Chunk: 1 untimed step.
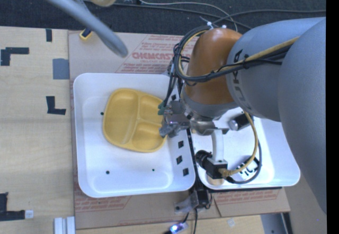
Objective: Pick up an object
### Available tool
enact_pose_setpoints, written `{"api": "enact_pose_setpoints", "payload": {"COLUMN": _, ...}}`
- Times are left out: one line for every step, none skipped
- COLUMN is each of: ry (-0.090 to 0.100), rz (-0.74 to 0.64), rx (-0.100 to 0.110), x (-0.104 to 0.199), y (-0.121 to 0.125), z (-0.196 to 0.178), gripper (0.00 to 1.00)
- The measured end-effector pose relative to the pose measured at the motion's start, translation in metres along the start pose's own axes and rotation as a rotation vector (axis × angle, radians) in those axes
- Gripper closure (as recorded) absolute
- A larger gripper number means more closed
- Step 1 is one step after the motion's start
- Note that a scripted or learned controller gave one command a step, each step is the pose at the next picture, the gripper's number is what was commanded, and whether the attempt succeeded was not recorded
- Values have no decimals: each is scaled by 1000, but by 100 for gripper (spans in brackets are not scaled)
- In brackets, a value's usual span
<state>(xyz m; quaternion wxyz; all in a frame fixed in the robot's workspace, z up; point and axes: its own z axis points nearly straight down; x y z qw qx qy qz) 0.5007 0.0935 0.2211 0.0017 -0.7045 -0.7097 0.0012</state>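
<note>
While pincer (168, 122) meets yellow plate (132, 120) rt edge, grip can't tell; left bin (87, 137) front open

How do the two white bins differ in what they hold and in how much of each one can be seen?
The left bin holds a yellow divided tray and is almost fully in sight; the right bin has cables over its floor and is largely covered by the arm. The hand is over the left bin's right edge, not over the right bin. Both are shallow, white and rounded.
</note>
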Motion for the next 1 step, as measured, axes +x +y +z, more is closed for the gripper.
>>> {"api": "enact_pose_setpoints", "payload": {"ry": -1, "rz": 4, "rx": -1, "x": -3, "y": 1, "z": 0, "gripper": 0}}
